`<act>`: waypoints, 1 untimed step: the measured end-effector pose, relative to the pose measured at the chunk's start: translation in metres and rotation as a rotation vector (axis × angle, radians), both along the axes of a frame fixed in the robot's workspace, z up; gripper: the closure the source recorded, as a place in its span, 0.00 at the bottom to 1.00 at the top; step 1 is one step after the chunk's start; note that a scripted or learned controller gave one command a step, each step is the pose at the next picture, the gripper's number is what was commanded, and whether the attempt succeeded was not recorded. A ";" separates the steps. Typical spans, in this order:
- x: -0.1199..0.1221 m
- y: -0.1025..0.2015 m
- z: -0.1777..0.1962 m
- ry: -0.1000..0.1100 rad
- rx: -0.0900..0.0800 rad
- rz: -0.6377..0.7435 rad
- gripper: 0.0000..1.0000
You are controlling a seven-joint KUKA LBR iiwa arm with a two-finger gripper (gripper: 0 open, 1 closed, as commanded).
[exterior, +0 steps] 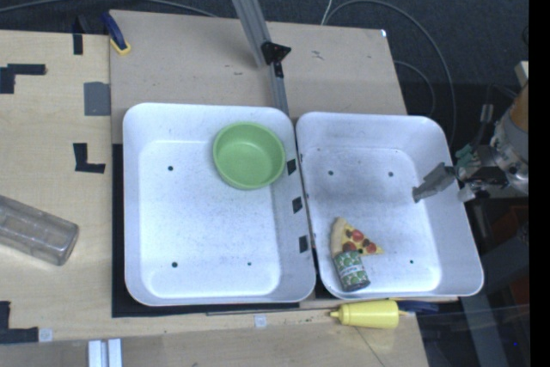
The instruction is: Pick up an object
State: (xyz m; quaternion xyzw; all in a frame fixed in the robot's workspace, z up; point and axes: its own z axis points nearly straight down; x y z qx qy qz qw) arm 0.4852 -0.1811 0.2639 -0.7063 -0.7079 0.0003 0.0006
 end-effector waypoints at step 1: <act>0.000 0.000 0.000 0.000 0.000 0.000 0.00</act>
